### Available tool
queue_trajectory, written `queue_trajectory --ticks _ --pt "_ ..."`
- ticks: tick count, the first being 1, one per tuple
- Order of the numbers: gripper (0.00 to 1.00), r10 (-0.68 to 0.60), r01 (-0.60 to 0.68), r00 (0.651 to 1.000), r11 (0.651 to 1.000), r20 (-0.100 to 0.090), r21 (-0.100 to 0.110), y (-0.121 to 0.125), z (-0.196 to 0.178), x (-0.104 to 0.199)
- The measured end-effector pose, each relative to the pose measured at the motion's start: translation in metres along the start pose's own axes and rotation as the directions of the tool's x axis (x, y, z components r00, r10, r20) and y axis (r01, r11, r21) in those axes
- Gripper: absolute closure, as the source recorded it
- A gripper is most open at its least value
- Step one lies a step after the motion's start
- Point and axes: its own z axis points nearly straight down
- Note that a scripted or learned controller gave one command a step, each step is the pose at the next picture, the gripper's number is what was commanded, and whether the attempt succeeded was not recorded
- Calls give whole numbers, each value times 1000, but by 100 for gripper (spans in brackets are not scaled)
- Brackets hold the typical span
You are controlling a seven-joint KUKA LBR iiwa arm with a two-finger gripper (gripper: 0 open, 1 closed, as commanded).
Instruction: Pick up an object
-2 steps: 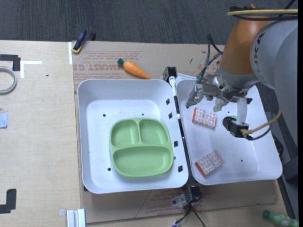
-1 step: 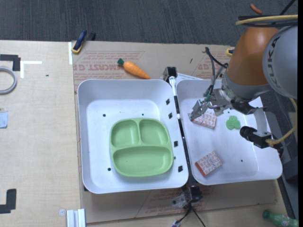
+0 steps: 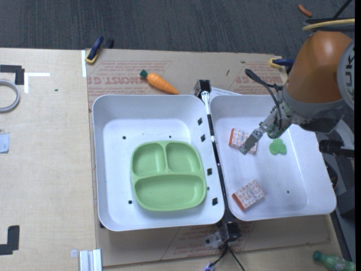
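On the counter point(image 3: 45, 196), the left bin point(image 3: 107, 168) holds a green divided plate point(image 3: 168, 175); a toy carrot point(image 3: 159, 82) lies beyond it. In the right bin point(image 3: 316, 196), one red-and-white packet point(image 3: 248, 195) lies near, another point(image 3: 237, 136) farther, touching the tool point(image 3: 249, 144), beside a green piece point(image 3: 277, 147). Whether the tool grips anything, I cannot tell.

A toy carrot point(image 3: 160, 82) lies on cardboard point(image 3: 186, 66) behind the bins.

Dark grey carpet floor point(image 3: 169, 10) — tan cardboard-covered bench point(image 3: 45, 179) below
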Motion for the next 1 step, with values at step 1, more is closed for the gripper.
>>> queue_trajectory --ticks 1 --pt "0 -87 87 996 996 1 0 58 0 31"
